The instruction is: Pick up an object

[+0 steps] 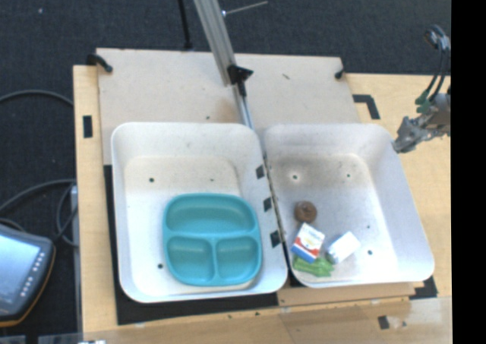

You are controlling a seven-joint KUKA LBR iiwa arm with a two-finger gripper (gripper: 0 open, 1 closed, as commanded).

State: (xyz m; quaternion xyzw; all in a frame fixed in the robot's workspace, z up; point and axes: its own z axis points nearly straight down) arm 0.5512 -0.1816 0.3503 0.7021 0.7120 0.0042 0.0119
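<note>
we are looking at a pick that, as far as we can judge, is barely getting started. the gripper (416,131) is sitting at the far right of the view, over the outer corner of the right bin (395,183) and well apart from anything it could take — nothing is lying between it and the bin wall, and we cannot tell its state at this size.

the candidates are all resting untouched in the right bin's near corner: a small brown round object (305,211), a red and white box (308,243) leaning on a green item (314,266), and a white block (343,247) just beside them. the left bin (137,175) is bearing a teal divided plate (212,238) (also a possible target).

what is left, we are judging, is everything — choosing, descending, closing and lifting.
</note>
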